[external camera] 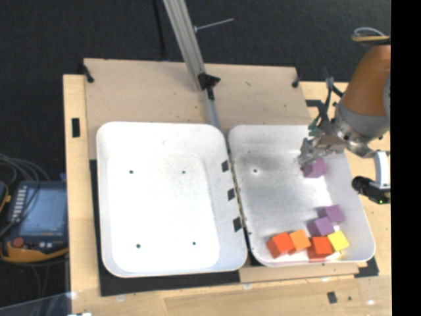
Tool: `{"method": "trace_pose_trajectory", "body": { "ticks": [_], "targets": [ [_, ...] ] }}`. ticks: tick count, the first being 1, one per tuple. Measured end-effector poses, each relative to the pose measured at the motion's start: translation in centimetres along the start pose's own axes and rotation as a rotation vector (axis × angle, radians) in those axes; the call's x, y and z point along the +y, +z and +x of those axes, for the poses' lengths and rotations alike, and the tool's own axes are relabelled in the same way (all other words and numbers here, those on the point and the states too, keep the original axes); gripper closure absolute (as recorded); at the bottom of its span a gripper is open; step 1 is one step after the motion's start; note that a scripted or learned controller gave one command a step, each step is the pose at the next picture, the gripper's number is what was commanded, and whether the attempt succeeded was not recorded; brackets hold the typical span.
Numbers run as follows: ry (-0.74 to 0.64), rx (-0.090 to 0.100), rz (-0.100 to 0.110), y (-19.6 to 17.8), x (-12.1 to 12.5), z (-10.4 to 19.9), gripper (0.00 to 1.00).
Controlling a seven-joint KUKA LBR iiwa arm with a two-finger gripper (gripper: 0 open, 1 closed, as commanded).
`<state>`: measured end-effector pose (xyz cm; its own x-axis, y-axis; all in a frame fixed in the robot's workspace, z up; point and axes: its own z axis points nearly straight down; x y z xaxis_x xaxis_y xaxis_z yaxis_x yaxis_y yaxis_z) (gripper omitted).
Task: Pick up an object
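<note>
A wooden surface (164, 91) carries two shallow white bins side by side, seen from above at a slant. The left bin (164, 196) has a speckled white floor. The right bin (276, 189) holds a group of small blocks. A grey arm with an orange band (368, 78) reaches in from the right, and its gripper (310, 151) hangs over the far right part of the right bin. A purple block (315, 168) sits directly below the gripper's tip, touching or just beneath it; whether the jaws are apart, together, or clamped on this block cannot be told from this angle. In the near right corner of the same bin lie the other blocks, packed close: two purple blocks (326, 220), a yellow block (339, 241), a red-orange block (321, 246), a lighter orange block (300, 239), and another red-orange block (281, 244) at the left of the cluster. A metal strut (187, 38) slants across the far side of the surface.
</note>
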<state>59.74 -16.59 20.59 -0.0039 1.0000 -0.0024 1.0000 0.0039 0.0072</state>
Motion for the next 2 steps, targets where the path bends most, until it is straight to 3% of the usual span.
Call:
{"method": "trace_pose_trajectory", "body": {
  "ticks": [2],
  "targets": [
    [-0.004, 0.004, 0.003, -1.0, 1.3, 10.0, 1.0]
  ]
}}
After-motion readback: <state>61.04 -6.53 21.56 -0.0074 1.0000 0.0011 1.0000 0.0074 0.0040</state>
